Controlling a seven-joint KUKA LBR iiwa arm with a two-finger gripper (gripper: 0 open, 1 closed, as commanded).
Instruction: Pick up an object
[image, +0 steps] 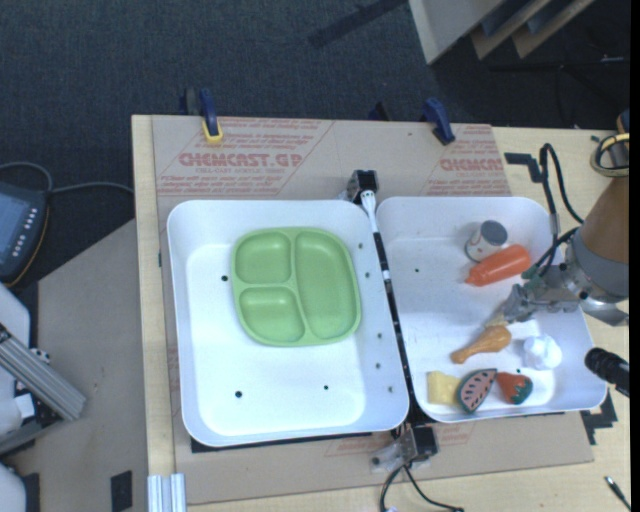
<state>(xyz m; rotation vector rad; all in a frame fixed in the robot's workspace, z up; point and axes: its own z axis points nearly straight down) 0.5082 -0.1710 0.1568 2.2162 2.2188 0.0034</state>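
Where the gripper (520, 300) hangs in the right bin (420, 300), the drumstick (482, 343) lies just below and left of it, long axis slanting up to the right. Whether the jaws are open or closed cannot be told. Count: two bins, one green tray (296, 285), seven small items, including one carrot (498, 266).

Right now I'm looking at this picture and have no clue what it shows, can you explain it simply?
It is one photo from a camera fixed above a workbench, looking down at a slant. Two shallow white bins sit side by side. The left bin holds a green divided plate. The right bin holds toy food: an orange carrot, a chicken drumstick, a watermelon slice, a strawberry and a yellow cheese wedge. The grey machine on the right is a robot arm; its pincer hovers near the drumstick. Nothing visibly sits between its fingers.
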